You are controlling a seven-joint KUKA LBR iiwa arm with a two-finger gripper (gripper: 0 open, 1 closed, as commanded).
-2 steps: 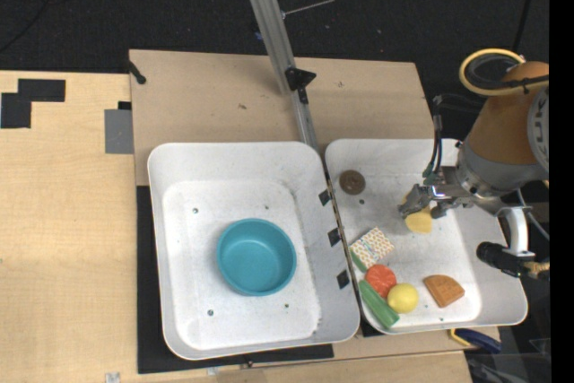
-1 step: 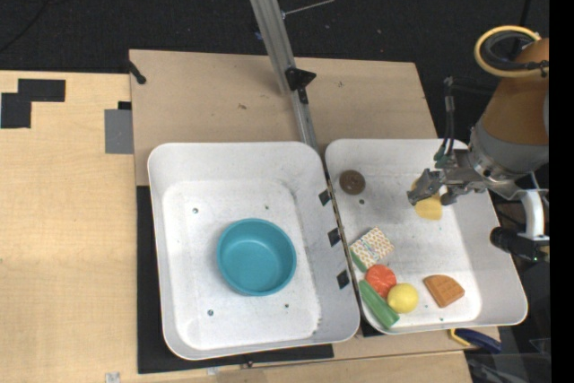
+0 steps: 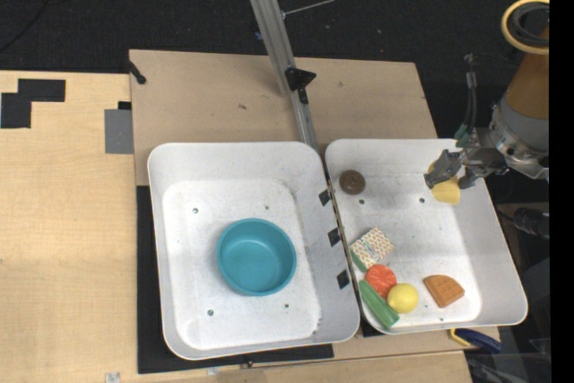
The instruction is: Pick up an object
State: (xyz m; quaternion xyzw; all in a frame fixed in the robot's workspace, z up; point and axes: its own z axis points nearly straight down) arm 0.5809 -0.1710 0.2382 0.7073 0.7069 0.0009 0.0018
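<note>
Camera view: gripper (image 3: 448,178) grips yellow block (image 3: 446,191) over right bin (image 3: 499,247), brown disc (image 3: 352,182) apart

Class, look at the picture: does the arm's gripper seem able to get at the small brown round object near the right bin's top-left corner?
Probably yes. The brown round object lies alone on bare bin floor, and nothing stands between it and the gripper, which hangs over the same bin.
</note>
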